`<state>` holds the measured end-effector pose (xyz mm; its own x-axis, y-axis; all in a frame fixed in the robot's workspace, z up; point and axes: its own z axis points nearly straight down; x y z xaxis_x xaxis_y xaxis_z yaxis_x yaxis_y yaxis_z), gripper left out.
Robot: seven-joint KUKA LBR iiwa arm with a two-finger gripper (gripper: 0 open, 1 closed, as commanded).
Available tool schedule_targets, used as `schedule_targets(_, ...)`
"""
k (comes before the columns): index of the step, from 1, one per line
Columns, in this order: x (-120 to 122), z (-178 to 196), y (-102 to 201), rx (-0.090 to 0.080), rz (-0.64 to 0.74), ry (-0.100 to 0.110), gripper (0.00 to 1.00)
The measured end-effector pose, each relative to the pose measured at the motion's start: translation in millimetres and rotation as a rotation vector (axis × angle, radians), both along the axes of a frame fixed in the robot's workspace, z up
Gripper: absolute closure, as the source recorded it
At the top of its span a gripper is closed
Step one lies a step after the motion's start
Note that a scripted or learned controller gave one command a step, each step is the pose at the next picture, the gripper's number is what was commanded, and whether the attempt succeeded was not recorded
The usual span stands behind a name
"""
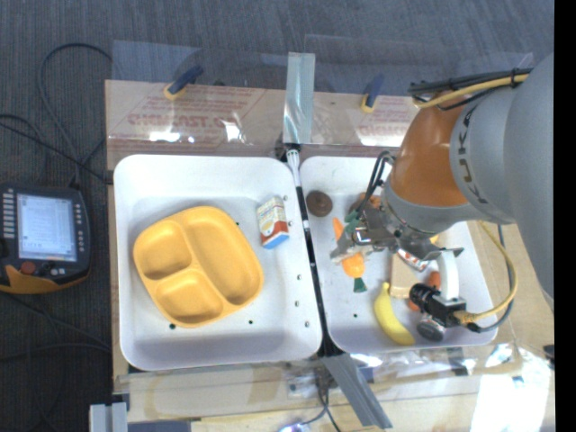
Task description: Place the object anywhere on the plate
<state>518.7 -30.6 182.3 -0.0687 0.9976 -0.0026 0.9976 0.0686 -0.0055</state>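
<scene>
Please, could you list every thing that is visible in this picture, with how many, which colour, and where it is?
plate: 1, yellow, three compartments, in the left bin
carton: 1, white with red and blue, in the left bin, right of the plate
bins: 2, white, side by side on the bench
brown disc: 1, dark brown, top left of the right bin
carrot: 1, orange with green end, middle of the right bin
banana: 1, yellow, lower part of the right bin
control tablet: 1, black with a lit screen, on the floor at left
arm: 1, grey with orange band, reaching in from the right
claw: 1, metal, low over the right bin, just above the carrot
</scene>
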Motion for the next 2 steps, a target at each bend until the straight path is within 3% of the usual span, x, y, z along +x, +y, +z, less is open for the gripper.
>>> schedule_targets(1,8.5,45.2,47.2,0.002,0.016,-0.005,1.00)
schedule_targets(2,58.3,6.9,122.1,0.001,0.061,0.001,1.00)
